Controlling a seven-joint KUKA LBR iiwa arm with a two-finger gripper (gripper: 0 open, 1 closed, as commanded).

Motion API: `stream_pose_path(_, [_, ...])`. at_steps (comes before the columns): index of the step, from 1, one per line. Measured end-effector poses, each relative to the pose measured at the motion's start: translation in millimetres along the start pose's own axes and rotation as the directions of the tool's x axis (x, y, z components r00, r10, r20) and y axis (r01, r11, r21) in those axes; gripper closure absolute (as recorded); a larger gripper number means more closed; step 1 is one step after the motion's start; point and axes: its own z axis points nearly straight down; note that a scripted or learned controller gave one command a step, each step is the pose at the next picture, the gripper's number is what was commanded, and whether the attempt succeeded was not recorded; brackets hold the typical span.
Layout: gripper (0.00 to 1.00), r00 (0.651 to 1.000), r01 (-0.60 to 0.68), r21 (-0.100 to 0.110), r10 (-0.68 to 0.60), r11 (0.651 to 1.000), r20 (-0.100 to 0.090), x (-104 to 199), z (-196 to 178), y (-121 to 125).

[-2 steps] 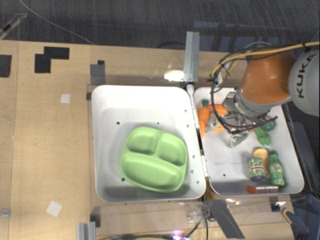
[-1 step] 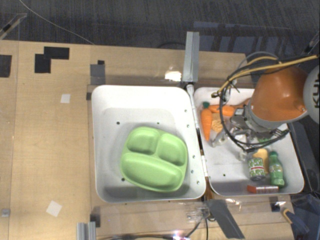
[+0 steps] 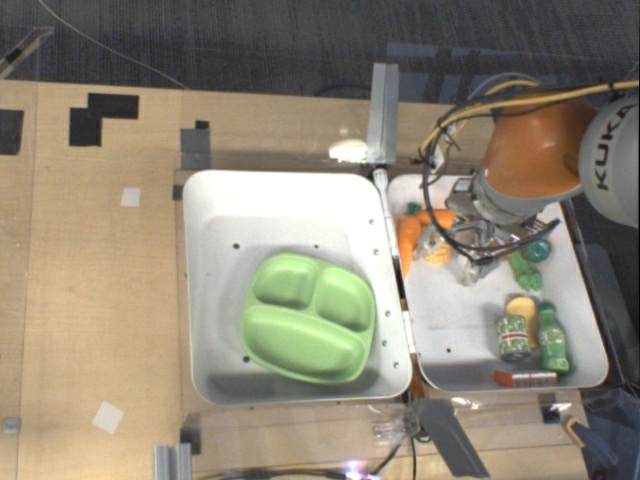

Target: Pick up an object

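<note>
My gripper [image 3: 468,266] hangs over the upper middle of the right bin [image 3: 440,353], under the arm's orange band. An orange carrot-like piece [image 3: 410,236] lies just left of it by the bin's left wall, with a small orange and yellow object [image 3: 436,251] beside it. To the gripper's right lies a green object [image 3: 528,264]. Lower right in the bin stand a small can [image 3: 516,332] and a green bottle [image 3: 550,336], with a red marker [image 3: 524,377] along the front wall. Nothing shows between the fingers.
The left bin [image 3: 215,218] holds a green divided plate [image 3: 308,316]. A metal post [image 3: 382,113] stands at the back between the two bins. Cables loop over the arm's wrist at the upper right.
</note>
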Motion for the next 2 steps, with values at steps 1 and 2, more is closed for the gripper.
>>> stream_pose_path(1, [0.0,0.994,0.108,0.004,-0.108,0.994,0.004,20.2,-1.2,27.4])
stream_pose_path(2, [0.0,0.984,0.18,0.004,-0.18,0.984,0.001,12.1,-1.2,26.1])
